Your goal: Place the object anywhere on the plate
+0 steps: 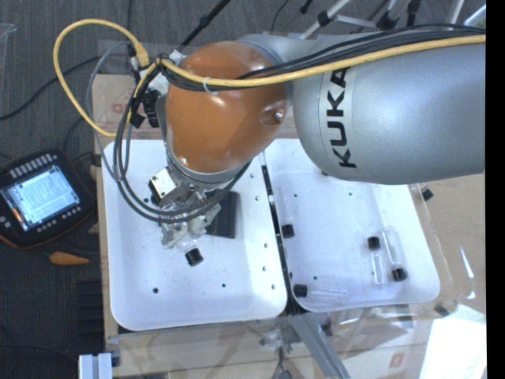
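gripper [188,239] over left bin [142,298]; 2 bins

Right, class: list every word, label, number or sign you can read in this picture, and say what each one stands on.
"KUKA": black capitals on the grey robot arm's casing, running up the shell.
Lit screen of the black handheld control pendant: text too small to read.
Tag on the gripper: too blurred to read.
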Available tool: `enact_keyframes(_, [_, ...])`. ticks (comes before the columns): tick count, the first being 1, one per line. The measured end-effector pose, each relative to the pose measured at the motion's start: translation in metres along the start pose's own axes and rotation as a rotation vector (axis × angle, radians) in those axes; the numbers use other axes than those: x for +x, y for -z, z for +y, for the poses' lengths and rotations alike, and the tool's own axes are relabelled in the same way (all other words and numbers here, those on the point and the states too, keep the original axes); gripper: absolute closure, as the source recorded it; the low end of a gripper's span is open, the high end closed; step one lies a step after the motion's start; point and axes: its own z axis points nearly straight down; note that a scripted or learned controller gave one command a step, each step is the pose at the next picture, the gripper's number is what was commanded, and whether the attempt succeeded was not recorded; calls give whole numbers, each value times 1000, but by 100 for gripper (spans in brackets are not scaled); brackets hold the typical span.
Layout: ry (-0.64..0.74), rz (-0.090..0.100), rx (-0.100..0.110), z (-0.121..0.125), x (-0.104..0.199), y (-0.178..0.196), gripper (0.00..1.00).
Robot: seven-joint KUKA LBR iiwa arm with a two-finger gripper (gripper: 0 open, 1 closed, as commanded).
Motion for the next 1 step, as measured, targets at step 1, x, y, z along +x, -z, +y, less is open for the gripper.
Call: enact_keyframes(1, [114, 1, -1, 43, 16, 36, 100])
